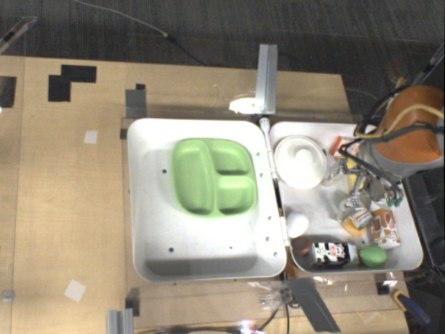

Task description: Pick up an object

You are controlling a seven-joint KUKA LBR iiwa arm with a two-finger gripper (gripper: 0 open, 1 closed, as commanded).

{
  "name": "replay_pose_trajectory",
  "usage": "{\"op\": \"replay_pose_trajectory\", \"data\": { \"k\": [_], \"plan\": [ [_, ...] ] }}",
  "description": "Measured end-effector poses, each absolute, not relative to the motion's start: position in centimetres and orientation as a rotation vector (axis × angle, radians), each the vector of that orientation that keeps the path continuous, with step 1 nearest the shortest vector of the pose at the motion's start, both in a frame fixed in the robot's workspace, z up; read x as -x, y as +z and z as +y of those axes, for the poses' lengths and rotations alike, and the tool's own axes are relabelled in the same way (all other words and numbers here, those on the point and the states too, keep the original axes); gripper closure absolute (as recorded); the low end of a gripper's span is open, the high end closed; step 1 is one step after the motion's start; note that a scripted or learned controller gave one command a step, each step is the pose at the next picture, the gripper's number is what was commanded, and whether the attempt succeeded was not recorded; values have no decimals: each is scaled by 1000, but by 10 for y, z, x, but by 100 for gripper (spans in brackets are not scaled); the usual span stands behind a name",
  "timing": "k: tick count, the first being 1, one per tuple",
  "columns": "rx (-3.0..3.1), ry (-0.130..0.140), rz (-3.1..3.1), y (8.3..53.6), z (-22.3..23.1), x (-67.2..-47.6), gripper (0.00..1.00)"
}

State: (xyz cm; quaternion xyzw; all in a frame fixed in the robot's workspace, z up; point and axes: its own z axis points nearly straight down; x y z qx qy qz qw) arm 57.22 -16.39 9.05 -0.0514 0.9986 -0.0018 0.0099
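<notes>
The claw (358, 199), its grip unreadable amid clutter, hung over a packet (357, 219) and risked nudging the neighbouring carton (386, 229) aside.

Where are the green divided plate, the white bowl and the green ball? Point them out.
green divided plate (213, 177), camera view, on its long left compartment.
white bowl (300, 161), camera view, on its inner bottom.
green ball (373, 256), camera view, on its top.

Arm (410, 134) reaching in; hand (358, 200) lowered

The wooden bench (62, 207) bears 2 white bins (149, 207) and, seemingly, paper scraps (74, 290).
</notes>
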Motion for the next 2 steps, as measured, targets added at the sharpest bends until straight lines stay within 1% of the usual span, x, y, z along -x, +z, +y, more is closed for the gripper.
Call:
{"op": "replay_pose_trajectory", "data": {
  "k": [1, 2],
  "plan": [
    [245, -9, 3112, 91, -153, -545, 0],
    [169, -10, 3116, 92, -181, -497, 0]
  ]
}}
